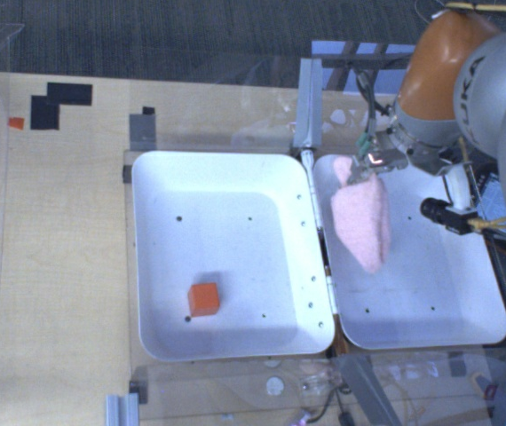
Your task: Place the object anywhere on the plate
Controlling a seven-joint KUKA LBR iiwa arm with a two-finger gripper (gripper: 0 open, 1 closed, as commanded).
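A small orange block (204, 299) lies in the left bin (235, 180), near its front left. A pale pink plate (362, 224) hangs tilted on edge over the left part of the right bin (439, 322). Its upper end is pinched in my gripper (370, 161), which is shut on the rim near the bin's back left corner. The plate's lower end points toward the bin's middle; I cannot tell whether it touches the floor. The block is a full bin's width to the left of the gripper.
The arm's orange band (439, 60) and grey wrist (502, 87) cover the back right of the right bin, with a black cable fitting (444, 213) beside them. A raised divider (320, 238) separates the two bins. Wooden bench (49, 264) spreads to the left.
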